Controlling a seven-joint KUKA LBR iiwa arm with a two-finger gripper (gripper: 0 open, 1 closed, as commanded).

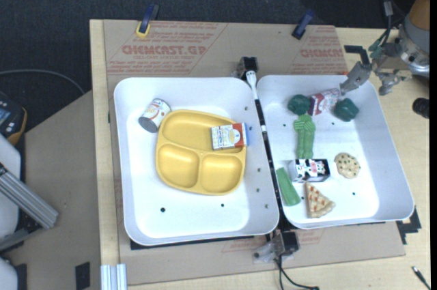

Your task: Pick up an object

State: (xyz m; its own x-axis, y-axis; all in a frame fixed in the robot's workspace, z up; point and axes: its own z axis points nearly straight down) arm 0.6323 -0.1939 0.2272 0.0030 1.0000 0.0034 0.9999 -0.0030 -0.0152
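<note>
Dark carpet around a cardboard-topped bench (205,43) with two white bins side by side. Left bin (130,145): yellow divided tray (184,166) with a small carton (228,136) lying on its upper right section; a small can (153,114) on its side touches the tray's upper left edge. Right bin (389,159): green-ended dumbbell toy (322,105) with red-white middle near the back wall, green bone-shaped toy (304,135) just below it, black-and-white carton (311,170), cookie (347,164) to its right, pizza slice (317,201) near the front, green stick (287,186) along the left wall. Gripper (355,79) reaches in from the right, over the right bin's back edge, fingertips just above and right of the dumbbell toy's right end, close to it but nothing seen between them. Finger spread: cannot tell, too small and blurred. All objects rest on the bin floors or in the tray.
</note>
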